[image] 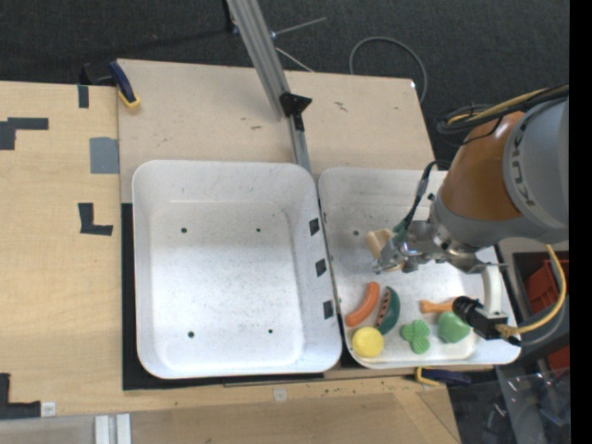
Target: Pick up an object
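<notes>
Counter: wooden, I see two white bins side by side.
End effector (392, 259): low in right bin (347, 202), beside tan block (377, 241); I can't tell its state.
Toys: sausage (362, 304), lemon (367, 342), carrot (437, 305) along near wall.

Arm (546, 169): bulky grey rounded casing
Band (476, 178): broad glossy orange section above the wrist
Wrist (435, 240): darker grey metal block
Claw (393, 259): small silvery metal parts
Cable (421, 197): thin dark wire along the wrist
</notes>
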